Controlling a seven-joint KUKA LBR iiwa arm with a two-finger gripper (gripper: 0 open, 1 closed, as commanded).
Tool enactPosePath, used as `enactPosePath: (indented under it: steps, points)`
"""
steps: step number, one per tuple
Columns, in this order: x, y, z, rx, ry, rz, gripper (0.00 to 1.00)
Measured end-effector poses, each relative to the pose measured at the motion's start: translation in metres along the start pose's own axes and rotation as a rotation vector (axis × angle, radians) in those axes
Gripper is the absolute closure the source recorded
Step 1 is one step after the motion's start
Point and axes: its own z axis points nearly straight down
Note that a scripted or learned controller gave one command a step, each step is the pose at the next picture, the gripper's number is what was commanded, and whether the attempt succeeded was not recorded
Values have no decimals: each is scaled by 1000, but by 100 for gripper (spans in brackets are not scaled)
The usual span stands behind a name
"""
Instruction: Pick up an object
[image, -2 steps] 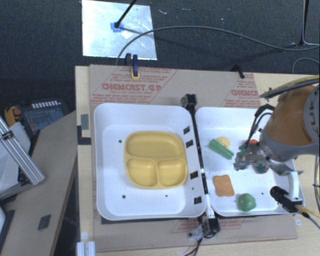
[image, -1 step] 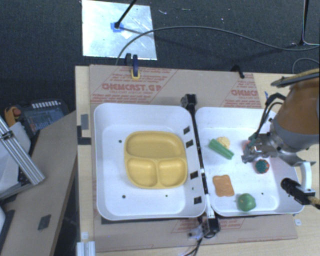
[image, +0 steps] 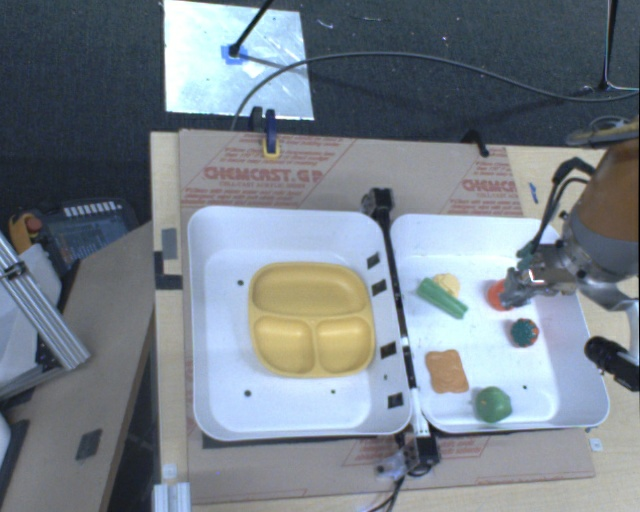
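- Nearest in the right white plastic bin (image: 575, 400): round green ball-like toy (image: 492, 403), then flat orange-brown rectangular piece (image: 447, 370).
- Mid bin: small dark red-and-green round toy (image: 524, 332), long green vegetable-shaped toy (image: 441, 297) against a small yellow piece (image: 447, 283).
- Two-finger gripper (image: 513, 292) sits low over a small red-orange round object (image: 496, 294) at the bin's right; finger spread: cannot tell.
- Step judged: closing in on a grasp; next needs a firm close, then lift.
- Left white bin (image: 215, 330) holds a yellow three-compartment plastic tray (image: 310, 318), compartments bare.

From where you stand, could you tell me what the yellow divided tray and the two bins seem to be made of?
The yellow tray looks like moulded plastic with a matte finish: rounded compartment walls, even colour, soft sheen. The left bin and right bin look like thin formed white plastic, smooth and slightly glossy, though painted metal cannot be ruled out.
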Motion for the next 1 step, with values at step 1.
enactPosePath:
  steps: [1]
  points:
    - [49, 11, -2, 5, 3, -5, 100]
